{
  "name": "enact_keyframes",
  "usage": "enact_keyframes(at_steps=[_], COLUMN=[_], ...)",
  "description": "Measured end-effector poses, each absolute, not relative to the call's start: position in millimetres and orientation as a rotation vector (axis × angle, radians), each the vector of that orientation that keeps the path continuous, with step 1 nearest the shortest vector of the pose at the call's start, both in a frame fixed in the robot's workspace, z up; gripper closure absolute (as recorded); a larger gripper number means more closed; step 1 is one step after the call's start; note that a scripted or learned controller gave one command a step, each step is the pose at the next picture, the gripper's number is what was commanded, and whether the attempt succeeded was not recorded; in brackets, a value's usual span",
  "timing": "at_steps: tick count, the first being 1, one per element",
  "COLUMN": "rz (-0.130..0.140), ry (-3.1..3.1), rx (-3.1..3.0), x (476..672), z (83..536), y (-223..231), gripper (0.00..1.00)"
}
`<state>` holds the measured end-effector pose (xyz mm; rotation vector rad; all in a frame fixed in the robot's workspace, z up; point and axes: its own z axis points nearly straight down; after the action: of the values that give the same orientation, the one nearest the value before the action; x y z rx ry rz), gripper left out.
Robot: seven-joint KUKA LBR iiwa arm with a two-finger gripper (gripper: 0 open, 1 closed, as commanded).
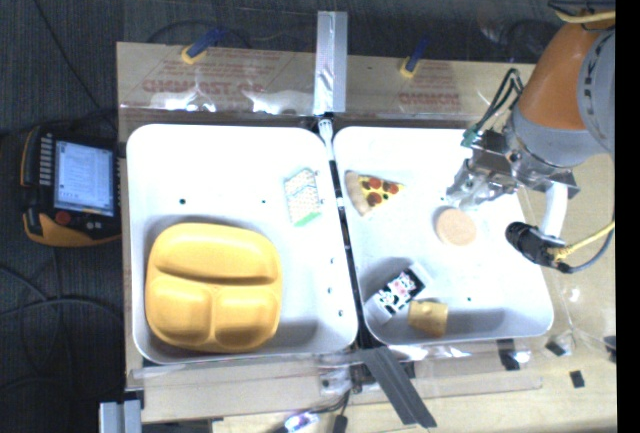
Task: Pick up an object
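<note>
The claw (470,189) hovered just beside the round tan disc (457,227) in the right bin (530,316). I could not tell its state. In my judgement, so flat a disc could slip free.

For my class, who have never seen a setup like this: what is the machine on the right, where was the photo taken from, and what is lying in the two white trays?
The photo comes from one fixed camera above the bench, looking down at a slant. The grey and orange machine is a robot arm reaching in from the right; its gripper, a two-finger claw, hangs over the right bin. I cannot tell whether it grips anything. Its job is to pick up an object.

The left bin holds a big yellow bread-shaped toy and a small green-and-white mesh piece. The right bin holds a toy pizza slice, a round tan disc just below the gripper, a black-and-white patterned block and a small brown block.
</note>
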<state>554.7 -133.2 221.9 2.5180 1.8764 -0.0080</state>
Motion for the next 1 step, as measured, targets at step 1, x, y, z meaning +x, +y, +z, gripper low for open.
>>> enact_keyframes(at_steps=[1], rz=[-0.008], ry=[1.877], rx=[2.518], x=[554.7], z=[221.9], y=[-133.0], gripper=[0.00])
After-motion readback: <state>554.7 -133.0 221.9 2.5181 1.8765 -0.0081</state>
